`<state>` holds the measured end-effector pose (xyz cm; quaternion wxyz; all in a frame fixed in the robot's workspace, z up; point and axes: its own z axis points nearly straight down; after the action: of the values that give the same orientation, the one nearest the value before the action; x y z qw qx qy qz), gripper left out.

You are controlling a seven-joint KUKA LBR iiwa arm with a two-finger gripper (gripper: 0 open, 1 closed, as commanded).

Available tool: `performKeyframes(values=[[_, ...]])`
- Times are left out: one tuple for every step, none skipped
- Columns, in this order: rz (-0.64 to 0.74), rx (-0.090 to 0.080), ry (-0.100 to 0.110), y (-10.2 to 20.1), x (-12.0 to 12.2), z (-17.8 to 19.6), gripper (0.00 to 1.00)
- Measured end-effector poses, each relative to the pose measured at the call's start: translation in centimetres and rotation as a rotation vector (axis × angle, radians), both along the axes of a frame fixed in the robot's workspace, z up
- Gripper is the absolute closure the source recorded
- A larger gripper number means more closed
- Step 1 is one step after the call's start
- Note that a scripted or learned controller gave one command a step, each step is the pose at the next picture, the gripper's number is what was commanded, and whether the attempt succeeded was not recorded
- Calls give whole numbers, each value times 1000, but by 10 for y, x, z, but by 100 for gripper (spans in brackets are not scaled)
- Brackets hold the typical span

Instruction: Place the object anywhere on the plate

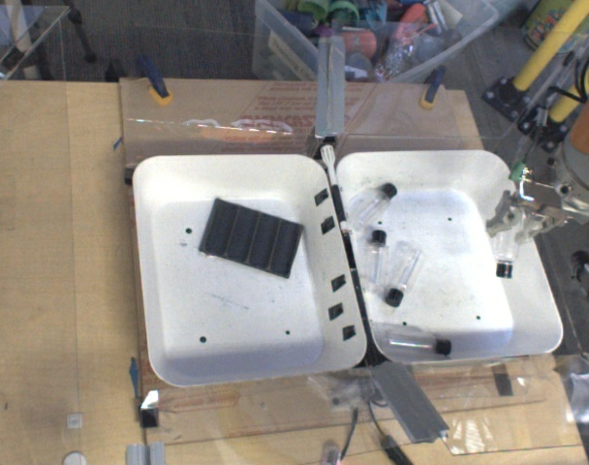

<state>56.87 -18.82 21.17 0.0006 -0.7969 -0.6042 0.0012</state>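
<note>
My jaws hang over the right bin's rim, gripping a clear black-capped vial; dark plate lies left.

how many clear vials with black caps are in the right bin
5 vials: one near the top, one just below it, one central, one along the bottom edge, one at the right side. More clear ones could be hidden.
</note>
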Motion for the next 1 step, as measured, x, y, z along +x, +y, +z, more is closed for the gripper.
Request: performKeyframes(values=[[-159, 2, 1, 18, -90, -56, 100]])
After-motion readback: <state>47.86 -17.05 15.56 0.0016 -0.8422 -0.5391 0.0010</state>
